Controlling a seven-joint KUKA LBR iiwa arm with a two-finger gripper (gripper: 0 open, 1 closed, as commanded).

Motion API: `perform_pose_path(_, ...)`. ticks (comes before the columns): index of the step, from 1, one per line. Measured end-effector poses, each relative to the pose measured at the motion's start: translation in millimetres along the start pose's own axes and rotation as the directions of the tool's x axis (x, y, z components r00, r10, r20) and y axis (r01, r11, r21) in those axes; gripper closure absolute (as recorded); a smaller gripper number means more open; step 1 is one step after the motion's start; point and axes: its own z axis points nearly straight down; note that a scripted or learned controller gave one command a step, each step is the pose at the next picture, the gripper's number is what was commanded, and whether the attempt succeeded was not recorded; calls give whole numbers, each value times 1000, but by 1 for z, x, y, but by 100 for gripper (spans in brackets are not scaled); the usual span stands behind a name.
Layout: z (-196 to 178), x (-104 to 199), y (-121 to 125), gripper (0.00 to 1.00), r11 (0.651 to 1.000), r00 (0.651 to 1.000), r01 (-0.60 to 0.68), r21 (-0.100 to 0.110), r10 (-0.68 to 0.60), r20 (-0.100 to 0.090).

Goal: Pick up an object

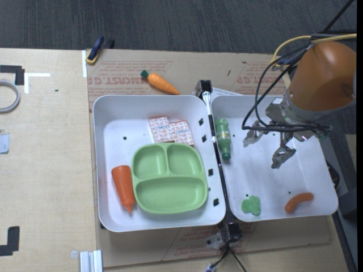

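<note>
My gripper (265,149) hangs over the middle of the right bin (317,169), open, with nothing between its fingers. A green bottle (223,137) lies to its left against the bin's left wall. Near the bin's front edge sit a small green leafy piece (250,205) and an orange sausage (299,202), both below the gripper and apart from it. The left bin (108,118) holds a green divided plate (169,177), an orange carrot (123,187) beside the plate, and a red-and-white packet (169,130) behind it.
Another toy carrot (160,82) lies on the cardboard behind the left bin. A blue marker (95,49) rests at the back left. Cables loop off the arm above the right bin's far side.
</note>
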Motion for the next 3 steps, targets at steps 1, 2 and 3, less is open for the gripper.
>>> perform_pose_path(1,49,20,-36,0,949,949,316,-1,-316,0)
perform_pose_path(2,-11,-2,-84,0,993,993,115,0,-115,1)
perform_pose_path(3,53,-9,16,0,982,982,191,-3,-191,-2)
